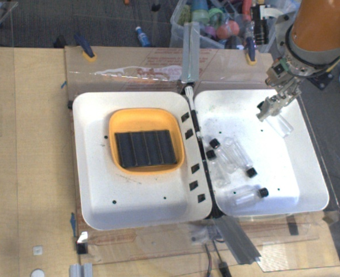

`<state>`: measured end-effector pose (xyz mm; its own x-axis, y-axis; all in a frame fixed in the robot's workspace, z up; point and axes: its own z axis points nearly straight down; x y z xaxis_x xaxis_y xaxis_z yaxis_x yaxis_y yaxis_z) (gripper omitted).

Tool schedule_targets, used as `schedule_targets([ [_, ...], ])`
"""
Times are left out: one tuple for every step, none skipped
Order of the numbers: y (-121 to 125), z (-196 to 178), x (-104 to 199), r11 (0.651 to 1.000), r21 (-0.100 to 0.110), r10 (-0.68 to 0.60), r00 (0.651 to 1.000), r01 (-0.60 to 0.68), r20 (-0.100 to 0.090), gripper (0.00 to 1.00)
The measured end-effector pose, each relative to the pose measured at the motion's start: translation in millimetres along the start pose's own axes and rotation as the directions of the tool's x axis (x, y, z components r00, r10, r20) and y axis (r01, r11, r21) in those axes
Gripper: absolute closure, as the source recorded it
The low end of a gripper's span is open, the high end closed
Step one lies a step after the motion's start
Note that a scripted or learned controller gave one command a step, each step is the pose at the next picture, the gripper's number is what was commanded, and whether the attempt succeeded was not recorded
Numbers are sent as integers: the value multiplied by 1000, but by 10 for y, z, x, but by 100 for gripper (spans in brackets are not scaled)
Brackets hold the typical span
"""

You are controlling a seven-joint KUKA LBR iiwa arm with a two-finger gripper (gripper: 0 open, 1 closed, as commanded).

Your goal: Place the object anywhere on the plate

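Nearest to me, at the 6 o'clock edge of the bench, I see a grey metal bracket (pixel 234 239) lying just below the seam between the two bins.

Right bin (pixel 308 172): shallow, white, smooth plastic with rounded corners. I count what look like four small clear bottles with black caps, though their transparent bodies blur against the white floor. One bottle (pixel 247 195) lies at 6 o'clock of this bin, cap pointing right. A cluster of clear bottles (pixel 228 154) lies left of centre, touching or nearly touching one another; I cannot tell which.

Left bin (pixel 89 172): same white plastic. At its centre sits one orange plate (pixel 145 118), a rounded square with a raised rim. One dark ribbed rectangular object (pixel 146 149), with five parallel ridges, lies flat on the plate, covering most of its floor.

Along the divider between the bins I count five small black tabs (pixel 193 168).

Gripper (pixel 272 107): it hangs over the right bin at 1 o'clock. I cannot tell its state from this angle. A clear item (pixel 281 124) sits just beneath it; whether they touch I cannot tell.

Farthest, at 12 o'clock, one clear tub (pixel 227 10) holds mixed coloured items.
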<state>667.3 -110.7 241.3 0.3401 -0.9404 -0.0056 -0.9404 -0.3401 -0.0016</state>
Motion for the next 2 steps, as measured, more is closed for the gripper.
schedule_targets([
  [211,-820,574,972,3,-233,972,233,-3,100],
  [329,-1062,947,880,2,-476,880,476,-6,100],
])
